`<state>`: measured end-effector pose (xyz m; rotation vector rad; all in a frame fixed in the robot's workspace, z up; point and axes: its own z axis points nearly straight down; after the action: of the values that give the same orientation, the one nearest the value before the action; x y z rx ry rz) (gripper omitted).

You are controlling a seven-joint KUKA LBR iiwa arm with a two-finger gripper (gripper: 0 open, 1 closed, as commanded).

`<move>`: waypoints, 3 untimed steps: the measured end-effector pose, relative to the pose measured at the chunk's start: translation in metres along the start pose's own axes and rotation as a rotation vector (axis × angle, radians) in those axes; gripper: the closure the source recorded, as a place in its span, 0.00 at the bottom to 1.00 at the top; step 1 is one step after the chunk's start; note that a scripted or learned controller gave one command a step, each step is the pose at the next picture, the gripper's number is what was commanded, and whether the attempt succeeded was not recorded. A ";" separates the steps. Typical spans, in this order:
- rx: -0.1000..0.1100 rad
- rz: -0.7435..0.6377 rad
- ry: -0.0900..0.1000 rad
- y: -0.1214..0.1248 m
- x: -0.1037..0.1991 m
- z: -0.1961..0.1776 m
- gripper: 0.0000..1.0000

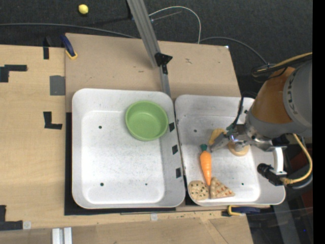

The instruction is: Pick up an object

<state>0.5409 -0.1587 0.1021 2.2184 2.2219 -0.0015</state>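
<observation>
Roughly: arm reaches into the right bin (pixel 189 111) from the right side, gripper (pixel 229 138) low near that bin's middle, probably placed there to go for the cluster of small items. Claw state: cannot tell, too small and blurred. A yellowish piece (pixel 218 134) sits just left of the gripper, a tan round thing (pixel 238 149) just below it; touching or not, unclear. Toy carrot (pixel 205 166) lies lower-left of the gripper, apart from it. Waffle cookie (pixel 197 189) and cracker wedge (pixel 220 189) beyond the carrot tip, at the bin's near edge. Green bowl (pixel 146 120) in the left bin (pixel 86 136), well apart
</observation>
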 end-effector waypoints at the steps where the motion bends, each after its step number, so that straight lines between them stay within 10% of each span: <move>1: -0.011 0.001 -0.006 0.004 -0.003 0.007 0.00; 2: -0.013 0.000 -0.005 0.004 -0.002 -0.004 1.00; 3: -0.003 -0.001 0.002 0.004 0.008 -0.058 1.00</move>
<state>0.5448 -0.1502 0.1597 2.2168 2.2224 0.0032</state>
